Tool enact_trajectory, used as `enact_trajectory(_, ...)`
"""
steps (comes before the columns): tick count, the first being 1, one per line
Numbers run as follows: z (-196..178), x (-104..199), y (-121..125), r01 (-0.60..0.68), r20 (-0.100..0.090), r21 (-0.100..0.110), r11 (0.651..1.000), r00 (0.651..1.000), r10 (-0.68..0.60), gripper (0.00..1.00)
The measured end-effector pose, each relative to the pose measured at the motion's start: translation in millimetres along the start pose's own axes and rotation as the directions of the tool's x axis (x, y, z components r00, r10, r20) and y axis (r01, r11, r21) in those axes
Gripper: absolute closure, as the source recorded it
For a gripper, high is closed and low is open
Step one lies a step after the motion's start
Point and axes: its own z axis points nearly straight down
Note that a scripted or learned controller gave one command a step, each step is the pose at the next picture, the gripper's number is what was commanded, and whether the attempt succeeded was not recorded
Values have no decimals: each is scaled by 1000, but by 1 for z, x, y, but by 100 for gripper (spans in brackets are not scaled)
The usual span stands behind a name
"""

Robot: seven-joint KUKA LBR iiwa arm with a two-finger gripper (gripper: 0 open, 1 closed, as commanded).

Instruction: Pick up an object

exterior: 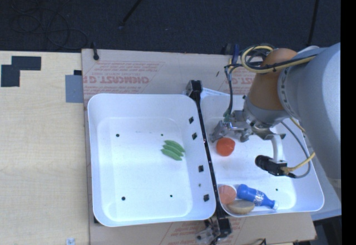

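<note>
Red ball (225,146) in the right bin (311,196), just below the fingers.

Much of the gripper (231,130) sits under the grey arm (311,99) and its cables, so the metal fingers are hard to make out and I cannot tell whether they are open or closed. The red ball lies close against their lower edge, near the divider between the bins; whether they touch it is unclear. At the right bin's near edge a blue bottle (256,195), a pink ball (226,192) and a tan piece (241,207) crowd together, partly overlapping. A green leafy piece (173,150) lies alone in the left bin (111,110).
</note>
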Motion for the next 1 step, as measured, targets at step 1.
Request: enact_trajectory(1,-9,0,-3,2,-1,7,1000,1000,-2,100)
